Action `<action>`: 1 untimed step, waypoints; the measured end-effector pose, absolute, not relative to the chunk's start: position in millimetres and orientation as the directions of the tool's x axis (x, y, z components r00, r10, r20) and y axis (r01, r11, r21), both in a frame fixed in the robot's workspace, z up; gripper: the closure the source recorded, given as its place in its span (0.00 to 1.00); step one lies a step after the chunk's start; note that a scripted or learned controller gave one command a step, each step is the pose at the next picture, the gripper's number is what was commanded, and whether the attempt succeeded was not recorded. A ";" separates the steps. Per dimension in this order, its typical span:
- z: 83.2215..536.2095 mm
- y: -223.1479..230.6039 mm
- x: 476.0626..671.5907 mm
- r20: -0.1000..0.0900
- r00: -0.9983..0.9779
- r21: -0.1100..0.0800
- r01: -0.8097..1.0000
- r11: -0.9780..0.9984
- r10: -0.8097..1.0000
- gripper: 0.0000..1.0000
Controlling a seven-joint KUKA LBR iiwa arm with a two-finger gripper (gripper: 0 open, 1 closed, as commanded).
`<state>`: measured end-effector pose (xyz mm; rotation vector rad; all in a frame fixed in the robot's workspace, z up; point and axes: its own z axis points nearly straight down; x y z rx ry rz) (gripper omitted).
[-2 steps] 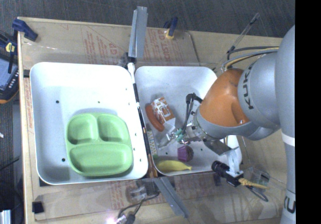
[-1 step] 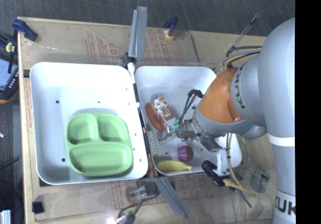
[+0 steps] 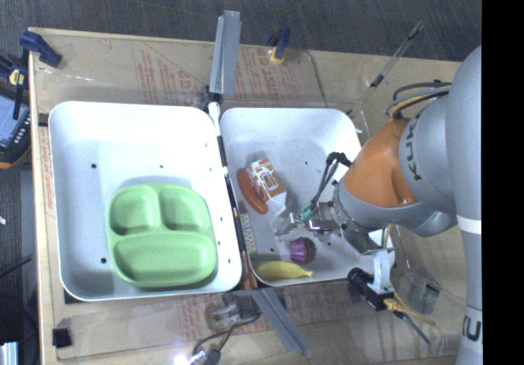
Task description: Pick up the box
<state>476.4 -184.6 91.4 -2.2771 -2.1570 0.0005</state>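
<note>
None of the pick-up looks done: the box (image 3: 265,176) lies in the right bin (image 3: 323,128), beside a sausage (image 3: 251,191). The hand (image 3: 296,225) hovers nearby; whether it grips anything, I cannot tell.

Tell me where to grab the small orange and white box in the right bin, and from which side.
Grip the small orange and white box across its short width, descending from above. It lies flat and tilted, and the reddish sausage touches its lower-left long side, so set the tool toward the free upper-right end.
</note>
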 end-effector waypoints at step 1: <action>92.5 -132.8 476.7 -0.006 -0.029 0.002 1.000 0.029 1.000 0.00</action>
